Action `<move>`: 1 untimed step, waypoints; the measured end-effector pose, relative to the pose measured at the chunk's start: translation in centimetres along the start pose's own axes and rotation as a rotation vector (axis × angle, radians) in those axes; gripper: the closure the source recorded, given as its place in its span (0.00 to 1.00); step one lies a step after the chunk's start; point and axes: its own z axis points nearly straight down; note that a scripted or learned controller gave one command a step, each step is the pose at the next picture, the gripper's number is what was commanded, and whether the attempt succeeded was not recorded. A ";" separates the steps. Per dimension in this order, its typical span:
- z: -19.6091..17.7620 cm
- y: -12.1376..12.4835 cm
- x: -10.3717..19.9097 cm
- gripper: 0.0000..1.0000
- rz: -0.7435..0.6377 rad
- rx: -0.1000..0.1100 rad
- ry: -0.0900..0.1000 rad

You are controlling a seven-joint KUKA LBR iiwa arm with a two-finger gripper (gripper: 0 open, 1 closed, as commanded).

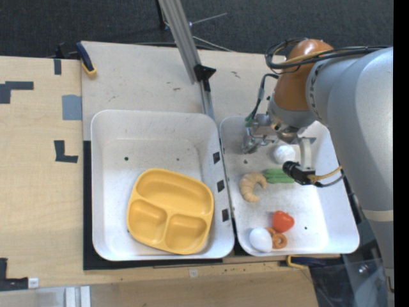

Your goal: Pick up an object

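Observation:
My gripper [250,142] hangs over the far left part of the right bin [332,232], its fingers pointing down near the bin floor with nothing visible between them. A white egg-like object [284,153] lies just right of it. A tan croissant [252,185] and a green object [278,176] lie a little nearer the front. By the front rim sit a red piece [282,221], a white ball [260,238] and a small orange pretzel-like piece [277,239].
The left bin [115,133] holds a yellow divided tray [170,210]. A grey metal pole [182,31] slants over the back of the bench. The arm's grey body [358,107] covers the right bin's far right side.

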 end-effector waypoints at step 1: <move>-5.1 0.8 -0.6 1.00 0.003 -0.005 0.000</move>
